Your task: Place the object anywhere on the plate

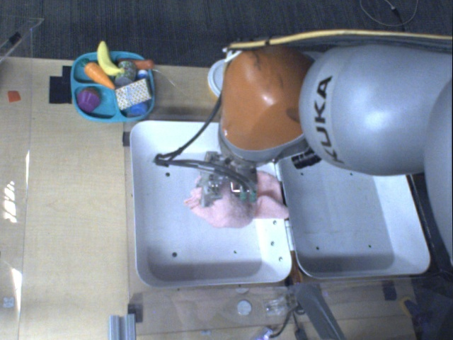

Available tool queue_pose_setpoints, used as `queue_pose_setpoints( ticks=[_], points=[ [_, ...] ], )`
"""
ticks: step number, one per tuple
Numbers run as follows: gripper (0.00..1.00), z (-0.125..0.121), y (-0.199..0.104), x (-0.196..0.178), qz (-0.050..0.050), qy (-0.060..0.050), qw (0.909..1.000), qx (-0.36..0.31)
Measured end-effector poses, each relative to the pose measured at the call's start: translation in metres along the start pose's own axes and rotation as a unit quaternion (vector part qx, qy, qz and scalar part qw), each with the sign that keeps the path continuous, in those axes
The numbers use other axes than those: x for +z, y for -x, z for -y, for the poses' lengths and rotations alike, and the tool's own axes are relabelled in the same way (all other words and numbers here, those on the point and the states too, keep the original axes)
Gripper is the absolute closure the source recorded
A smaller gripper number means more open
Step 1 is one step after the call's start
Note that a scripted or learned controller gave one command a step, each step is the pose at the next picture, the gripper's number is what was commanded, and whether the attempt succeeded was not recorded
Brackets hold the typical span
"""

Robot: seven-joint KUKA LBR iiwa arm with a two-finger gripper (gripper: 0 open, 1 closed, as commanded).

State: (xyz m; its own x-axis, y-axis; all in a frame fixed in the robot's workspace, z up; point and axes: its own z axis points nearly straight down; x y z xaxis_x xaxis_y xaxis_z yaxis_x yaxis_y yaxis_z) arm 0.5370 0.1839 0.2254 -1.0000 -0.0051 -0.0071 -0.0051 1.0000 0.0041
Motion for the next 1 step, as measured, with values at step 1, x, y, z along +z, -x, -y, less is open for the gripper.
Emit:
queue_pose_setpoints(
  ticks=[1],
  points=[
    [0.00, 0.0002, 0.0001, 0.0000, 0.000, 0.000, 1.0000, 0.000]
  ],
)
